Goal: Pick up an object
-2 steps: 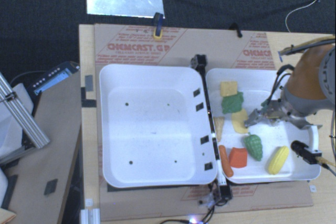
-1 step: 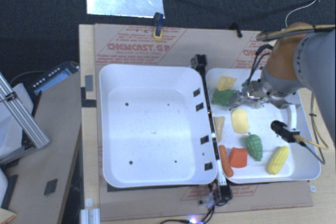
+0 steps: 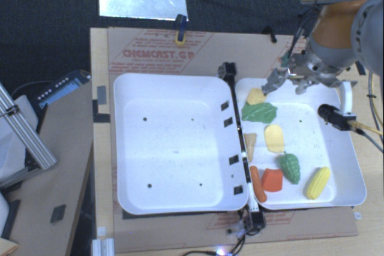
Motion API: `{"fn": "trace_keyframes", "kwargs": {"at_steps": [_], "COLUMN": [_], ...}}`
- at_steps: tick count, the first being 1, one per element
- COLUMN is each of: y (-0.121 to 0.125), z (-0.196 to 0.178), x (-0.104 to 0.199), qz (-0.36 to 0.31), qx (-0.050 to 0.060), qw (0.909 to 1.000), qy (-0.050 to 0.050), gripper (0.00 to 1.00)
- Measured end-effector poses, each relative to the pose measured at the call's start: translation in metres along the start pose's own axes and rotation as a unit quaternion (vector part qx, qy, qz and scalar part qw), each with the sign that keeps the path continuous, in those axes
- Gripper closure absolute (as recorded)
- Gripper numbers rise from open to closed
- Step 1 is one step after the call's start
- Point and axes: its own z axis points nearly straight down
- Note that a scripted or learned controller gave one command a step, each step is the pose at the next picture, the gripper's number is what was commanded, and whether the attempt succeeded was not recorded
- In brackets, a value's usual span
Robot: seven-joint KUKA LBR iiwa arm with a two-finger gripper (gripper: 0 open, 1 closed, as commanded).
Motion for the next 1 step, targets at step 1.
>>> {"fn": "trace_keyframes", "kwargs": {"at_steps": [1], "y": [-0.0251], "z": [0.0776], "x": [-0.0751], "qz": [0.008], "qx": [0.01], "qw": [0.9999], "qy": [-0.001], "gripper": [0.0]}}
